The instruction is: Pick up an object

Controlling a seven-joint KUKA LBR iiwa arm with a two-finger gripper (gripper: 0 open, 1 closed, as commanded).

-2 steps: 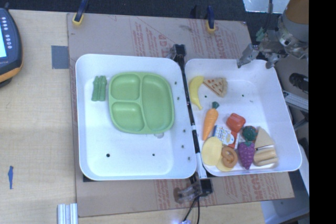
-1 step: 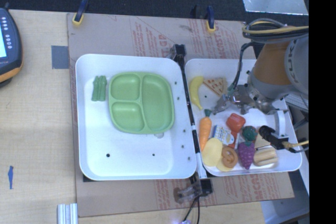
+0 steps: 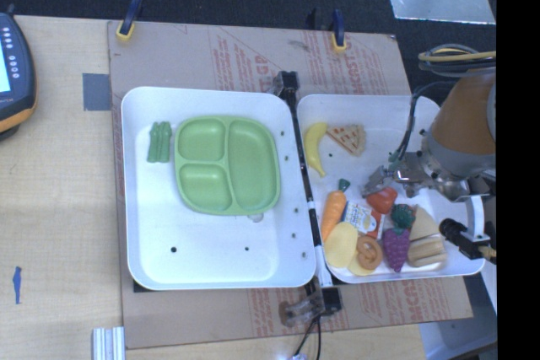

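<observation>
The fingers [image 3: 381, 181] hang low in the right bin [image 3: 375, 108], though I cannot tell how wide they stand. A tomato [image 3: 382, 200] lies just beneath them, a carrot [image 3: 334, 211] to their left, grapes [image 3: 395, 247] below, a banana [image 3: 315, 147] further left.

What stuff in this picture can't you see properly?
- The tool: too small and blurry in the camera view to tell how its fingers stand.
- The arm: cut off by the right edge.
- The red toy under the tool: partly covered, so its shape is unclear.
- The small packet beside the carrot: print too tiny to read.
- The grey device: cut off by the left edge.
</observation>
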